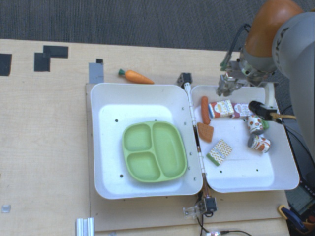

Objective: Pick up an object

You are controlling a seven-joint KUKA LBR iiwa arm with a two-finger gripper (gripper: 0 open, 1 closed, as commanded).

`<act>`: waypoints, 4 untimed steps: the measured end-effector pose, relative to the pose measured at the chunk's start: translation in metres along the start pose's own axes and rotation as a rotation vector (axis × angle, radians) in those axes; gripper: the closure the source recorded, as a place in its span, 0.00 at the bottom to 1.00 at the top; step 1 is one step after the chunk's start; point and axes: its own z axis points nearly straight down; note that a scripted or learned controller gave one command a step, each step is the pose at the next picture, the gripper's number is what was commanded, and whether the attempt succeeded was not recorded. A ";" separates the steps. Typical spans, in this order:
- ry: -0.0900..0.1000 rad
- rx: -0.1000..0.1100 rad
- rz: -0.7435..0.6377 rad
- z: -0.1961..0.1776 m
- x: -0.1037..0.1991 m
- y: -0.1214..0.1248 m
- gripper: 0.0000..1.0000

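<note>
The claw (229,84) hangs over the far edge of the right bin (246,178); whether it is apart or together I cannot tell. The nearest target, a small carton (221,108), lies near that far edge beside the sausage (204,110). Descend squarely over the carton, avoiding the bin wall.

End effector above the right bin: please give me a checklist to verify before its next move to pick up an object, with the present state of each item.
1. End effector over the right bin, at its far rim: ok.
2. Finger opening: cannot tell.
3. Object held: cannot tell.
4. Nearest targets, hot dog and small carton, lie uncovered: ok.
5. Space around targets: not ok, carton touches neighbouring package; hot dog lies by the bin wall.
6. Green divided plate in left bin, out of the way: ok.
</note>
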 end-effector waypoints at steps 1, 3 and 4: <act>-0.008 -0.010 0.001 0.087 -0.122 0.002 1.00; -0.006 -0.013 0.005 0.094 -0.113 -0.071 0.00; -0.002 -0.009 0.003 0.095 -0.016 -0.153 0.00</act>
